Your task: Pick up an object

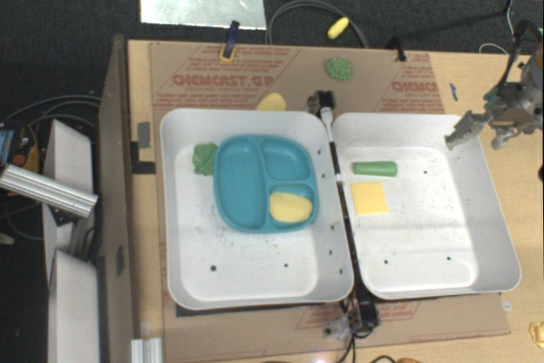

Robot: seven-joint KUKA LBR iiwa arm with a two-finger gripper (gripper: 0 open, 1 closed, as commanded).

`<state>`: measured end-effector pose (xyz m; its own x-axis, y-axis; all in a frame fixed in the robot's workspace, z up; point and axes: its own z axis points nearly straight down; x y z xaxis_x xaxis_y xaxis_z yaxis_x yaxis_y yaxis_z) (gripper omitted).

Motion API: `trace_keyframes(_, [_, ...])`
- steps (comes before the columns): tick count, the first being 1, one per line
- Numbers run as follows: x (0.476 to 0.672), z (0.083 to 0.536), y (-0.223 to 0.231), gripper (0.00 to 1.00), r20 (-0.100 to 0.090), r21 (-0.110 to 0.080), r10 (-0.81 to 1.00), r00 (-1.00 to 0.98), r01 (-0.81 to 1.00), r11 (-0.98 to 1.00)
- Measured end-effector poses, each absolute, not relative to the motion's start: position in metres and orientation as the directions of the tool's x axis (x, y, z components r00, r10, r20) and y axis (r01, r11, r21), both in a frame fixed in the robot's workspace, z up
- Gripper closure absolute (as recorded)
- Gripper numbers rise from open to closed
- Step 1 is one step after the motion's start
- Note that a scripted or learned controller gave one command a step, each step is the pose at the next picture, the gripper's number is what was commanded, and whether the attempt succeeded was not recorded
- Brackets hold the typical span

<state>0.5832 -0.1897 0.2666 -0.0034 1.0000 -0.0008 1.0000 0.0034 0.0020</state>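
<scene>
A green cylinder (375,169) and a yellow square block (370,198) just below it lie in the upper left part of the right bin (476,268), near the divide between the bins. The left bin (246,268) holds a blue divided tray (246,183) with a yellow lump (290,207) in its lower right compartment and a green leafy piece (204,158) touching its left edge. The gripper (478,134) hangs at the right of the frame over the right bin's upper right corner, its fingers spread with nothing between them, well apart from both objects.
</scene>
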Motion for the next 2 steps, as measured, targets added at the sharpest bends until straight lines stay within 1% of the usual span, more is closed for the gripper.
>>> trace_keyframes(1, [0.584, 0.223, -0.112, 0.0, 0.003, -0.001, 1.0, -0.011, 1.0, 0.011])
trace_keyframes(2, [0.584, 0.077, -0.084, 0.0, 0.002, -0.002, 1.0, -0.007, 1.0, 0.007])
